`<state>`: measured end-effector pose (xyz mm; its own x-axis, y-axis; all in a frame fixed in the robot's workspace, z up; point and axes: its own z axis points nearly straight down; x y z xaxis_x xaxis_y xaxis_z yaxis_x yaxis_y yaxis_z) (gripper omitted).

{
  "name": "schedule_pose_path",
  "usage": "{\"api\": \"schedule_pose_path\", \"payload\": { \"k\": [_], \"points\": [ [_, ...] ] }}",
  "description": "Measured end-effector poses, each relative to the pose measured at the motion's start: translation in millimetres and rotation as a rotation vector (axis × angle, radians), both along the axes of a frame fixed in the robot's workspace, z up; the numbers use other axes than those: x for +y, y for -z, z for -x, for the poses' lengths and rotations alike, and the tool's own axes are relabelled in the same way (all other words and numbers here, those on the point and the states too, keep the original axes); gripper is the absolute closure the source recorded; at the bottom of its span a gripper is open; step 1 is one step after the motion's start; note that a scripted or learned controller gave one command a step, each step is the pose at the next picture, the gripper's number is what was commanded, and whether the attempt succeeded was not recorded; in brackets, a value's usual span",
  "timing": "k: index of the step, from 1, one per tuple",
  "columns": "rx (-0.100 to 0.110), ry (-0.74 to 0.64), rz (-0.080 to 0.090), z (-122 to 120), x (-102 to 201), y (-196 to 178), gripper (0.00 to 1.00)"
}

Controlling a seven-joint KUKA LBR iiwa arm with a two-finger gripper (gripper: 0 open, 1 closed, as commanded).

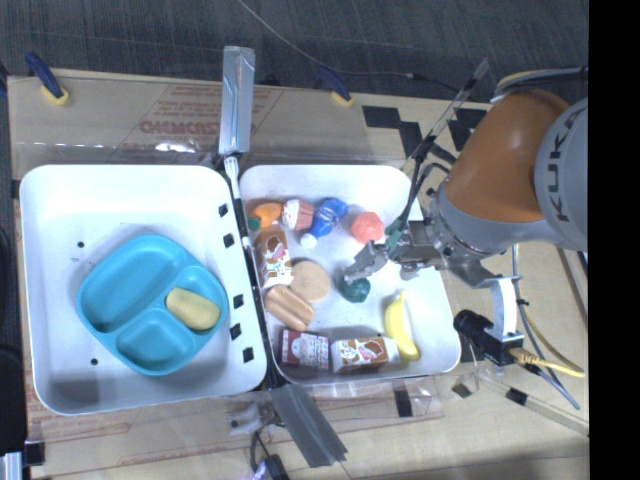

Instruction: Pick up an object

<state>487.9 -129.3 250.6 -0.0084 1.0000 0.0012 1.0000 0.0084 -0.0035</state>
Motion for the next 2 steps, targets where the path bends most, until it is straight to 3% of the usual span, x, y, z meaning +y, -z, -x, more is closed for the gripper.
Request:
{"api": "schedule_pose_path", "payload": {
  "k": [1, 2],
  "points": [
    [0.002, 0.205, 0.000, 11.5, -48.3, 52.4, 0.00],
    [0.004, 0.340, -0.001, 11.8, -43.3, 141.6, 0.00]
  ]
}}
